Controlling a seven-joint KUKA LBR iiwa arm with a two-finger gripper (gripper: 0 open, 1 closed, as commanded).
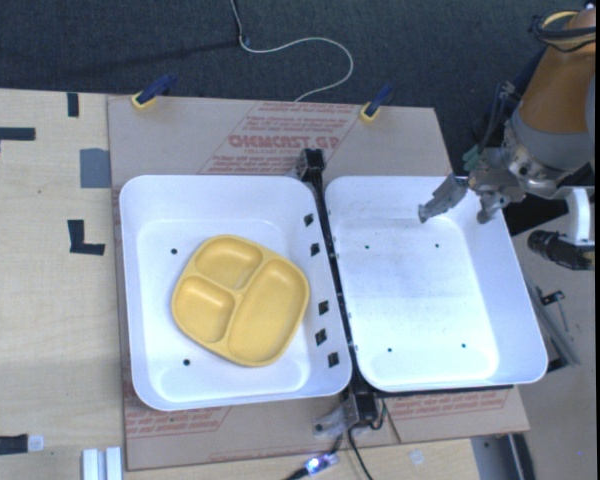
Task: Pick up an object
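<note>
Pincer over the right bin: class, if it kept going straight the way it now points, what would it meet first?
Probably the right bin's white floor. The pincer slants down and leftward with nothing in that line; depth is uncertain from one view.

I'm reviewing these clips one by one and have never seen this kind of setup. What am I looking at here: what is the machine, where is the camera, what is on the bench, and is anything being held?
One fixed camera looks down at a slant on a bench. The grey and orange machine at the right is a robot arm; its tool, two fingers spread apart, hangs over the upper right part of the right bin. Nothing sits between the fingers, so nothing is held. Beside it, the left bin holds a yellow divided plate with three compartments, lying flat. Both bins are shallow and white, resting on a cardboard sheet clamped to the bench.
</note>
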